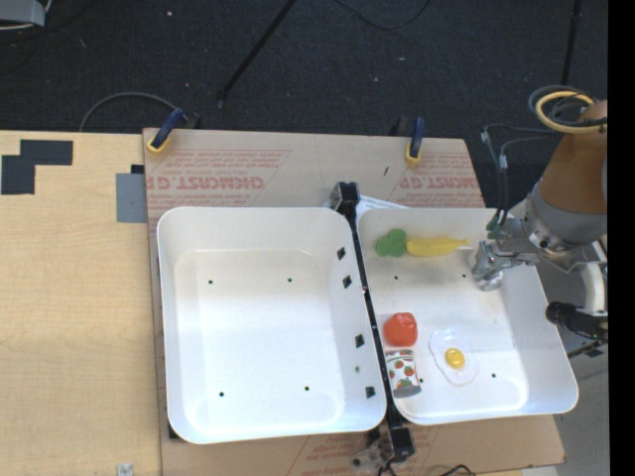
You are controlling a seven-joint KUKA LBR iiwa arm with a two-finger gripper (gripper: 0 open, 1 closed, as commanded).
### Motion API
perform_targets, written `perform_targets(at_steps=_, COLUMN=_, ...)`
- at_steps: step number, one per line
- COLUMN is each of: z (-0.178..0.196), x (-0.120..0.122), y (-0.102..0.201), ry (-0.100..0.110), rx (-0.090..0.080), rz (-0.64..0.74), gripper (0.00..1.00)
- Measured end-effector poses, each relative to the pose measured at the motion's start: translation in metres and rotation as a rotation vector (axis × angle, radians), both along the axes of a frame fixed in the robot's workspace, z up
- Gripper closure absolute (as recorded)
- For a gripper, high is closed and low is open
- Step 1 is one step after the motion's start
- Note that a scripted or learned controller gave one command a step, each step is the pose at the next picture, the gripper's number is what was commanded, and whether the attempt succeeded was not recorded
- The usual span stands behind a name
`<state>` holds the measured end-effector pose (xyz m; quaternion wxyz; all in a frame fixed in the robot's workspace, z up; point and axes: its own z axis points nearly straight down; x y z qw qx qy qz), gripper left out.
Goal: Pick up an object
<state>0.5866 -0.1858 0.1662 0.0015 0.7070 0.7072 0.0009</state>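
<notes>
Hand [487, 269] hangs low over the right bin [541, 385], near its far right wall; from where I stand I cannot tell if it is released or clenched, and nothing shows in its grip. Just to its left lies a yellow corn cob with a green end [422, 245]. Nearer the bin's front sit a red-capped bottle [401, 353] and, beside it, a fried egg [454, 359]. Both bins rest on the worktop [69, 315].

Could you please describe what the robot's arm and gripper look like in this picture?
The arm enters from the right: a broad orange band over a grey wrist section. The gripper is small, metallic silver-grey. A coiled yellow cable sits above the arm, and thin dark cables run alongside it.
</notes>
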Motion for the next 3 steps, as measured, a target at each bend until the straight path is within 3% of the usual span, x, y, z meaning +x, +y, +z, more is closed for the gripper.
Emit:
perform_targets(at_steps=1, z=0.052, x=0.002, y=0.010, ry=-0.001, rx=0.000, rz=0.000, gripper=1.00)
perform_targets(at_steps=2, z=0.036, x=0.002, y=0.010, ry=0.005, rx=0.001, rz=0.000, gripper=1.00)
perform_targets(at_steps=3, z=0.033, x=0.017, y=0.065, ry=0.004, rx=0.001, rz=0.003, gripper=1.00)
